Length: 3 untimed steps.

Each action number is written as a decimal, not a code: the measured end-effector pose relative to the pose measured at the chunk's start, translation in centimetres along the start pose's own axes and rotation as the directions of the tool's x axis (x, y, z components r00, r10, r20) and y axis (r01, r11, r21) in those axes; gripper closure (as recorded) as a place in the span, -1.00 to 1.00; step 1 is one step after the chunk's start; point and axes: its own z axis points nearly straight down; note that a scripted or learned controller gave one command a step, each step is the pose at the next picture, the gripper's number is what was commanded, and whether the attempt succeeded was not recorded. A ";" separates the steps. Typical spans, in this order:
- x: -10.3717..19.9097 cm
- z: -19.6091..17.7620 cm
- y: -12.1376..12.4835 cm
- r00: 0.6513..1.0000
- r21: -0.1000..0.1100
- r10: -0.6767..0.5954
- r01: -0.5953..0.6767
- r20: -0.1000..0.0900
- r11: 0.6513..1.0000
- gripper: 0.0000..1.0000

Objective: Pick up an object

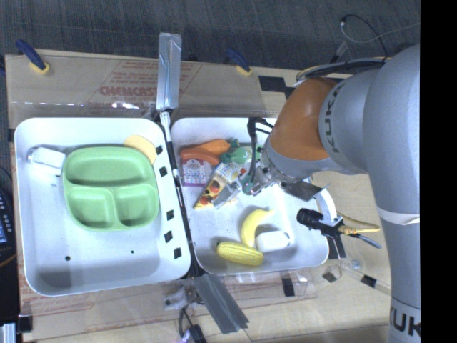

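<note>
Tray (111, 191) in left bin (43, 263); banana (253, 224), corn (240, 253) in right bin (307, 256).

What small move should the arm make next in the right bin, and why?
Probably a short descent. The gripper hovers over the cluttered pile near the carrot and the small packet in the right bin; nothing visibly sits between its fingers.

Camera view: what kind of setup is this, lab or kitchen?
Most likely a robot grasping test bench, not a kitchen. Two white bins sit side by side, clamped cardboard behind. The right bin holds toy food: banana, corn cob, carrot. The grey-and-orange arm reaches in.
</note>
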 end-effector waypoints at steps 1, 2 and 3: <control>-0.3 2.7 6.8 0.998 -0.014 -0.061 0.061 0.011 0.998 -1.00; 0.7 -1.3 1.0 0.989 -0.004 -0.147 0.147 0.003 0.989 -1.00; -2.7 2.7 4.8 0.976 -0.012 -0.218 0.218 0.012 0.976 -1.00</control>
